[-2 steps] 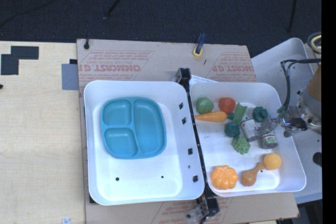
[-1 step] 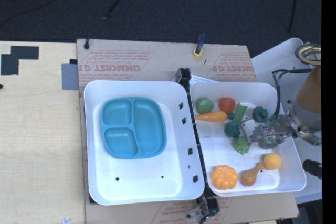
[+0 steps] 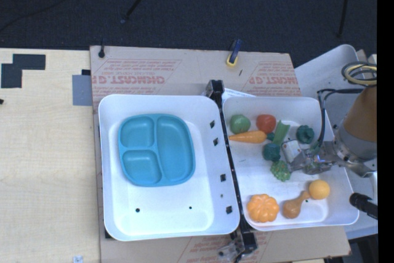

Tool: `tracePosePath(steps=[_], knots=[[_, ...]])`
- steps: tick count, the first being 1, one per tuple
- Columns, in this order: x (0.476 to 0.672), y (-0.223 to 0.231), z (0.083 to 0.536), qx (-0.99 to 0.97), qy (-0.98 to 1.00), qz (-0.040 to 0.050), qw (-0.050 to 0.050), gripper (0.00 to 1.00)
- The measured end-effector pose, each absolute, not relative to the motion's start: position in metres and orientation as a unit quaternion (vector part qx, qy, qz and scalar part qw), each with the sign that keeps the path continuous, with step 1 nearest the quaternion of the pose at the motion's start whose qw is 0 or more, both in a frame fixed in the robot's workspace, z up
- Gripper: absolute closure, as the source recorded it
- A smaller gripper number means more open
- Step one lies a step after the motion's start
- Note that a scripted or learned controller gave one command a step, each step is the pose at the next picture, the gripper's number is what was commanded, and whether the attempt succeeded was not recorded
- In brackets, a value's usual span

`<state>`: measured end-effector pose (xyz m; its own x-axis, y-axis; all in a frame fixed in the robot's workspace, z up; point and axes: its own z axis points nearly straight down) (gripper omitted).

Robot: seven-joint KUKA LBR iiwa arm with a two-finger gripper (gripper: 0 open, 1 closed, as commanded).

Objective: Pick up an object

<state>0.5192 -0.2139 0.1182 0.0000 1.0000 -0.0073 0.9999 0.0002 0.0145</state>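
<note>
The right bin [image 3: 335, 209] serves as the landmark here. To its left, just beside it, stands the left bin [image 3: 123, 212], and a blue divided plate [image 3: 156, 149] lies inside that one. The gripper [image 3: 306, 160] reaches into the right bin from its right side and hangs over its middle part, near a piece of broccoli [image 3: 281, 170]. In the far part of the right bin lie a green round vegetable [image 3: 240, 124], a red tomato [image 3: 266, 122] and an orange carrot [image 3: 247, 138]. In its near part lie an orange pumpkin [image 3: 263, 207] and a yellow ball [image 3: 319, 189], apart from each other.
</note>
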Motion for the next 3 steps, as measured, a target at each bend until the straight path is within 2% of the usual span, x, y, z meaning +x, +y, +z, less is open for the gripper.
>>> tracePosePath(steps=[1, 2, 3], knots=[[0.522, -0.216, 0.113, 0.708, 0.706, 0.0033, 0.011, 0.0], [0.523, -0.219, 0.125, 0.709, 0.705, 0.0042, 0.015, 1.0], [0.53, -0.213, 0.183, 0.707, 0.707, 0.0008, 0.001, 1.0]])
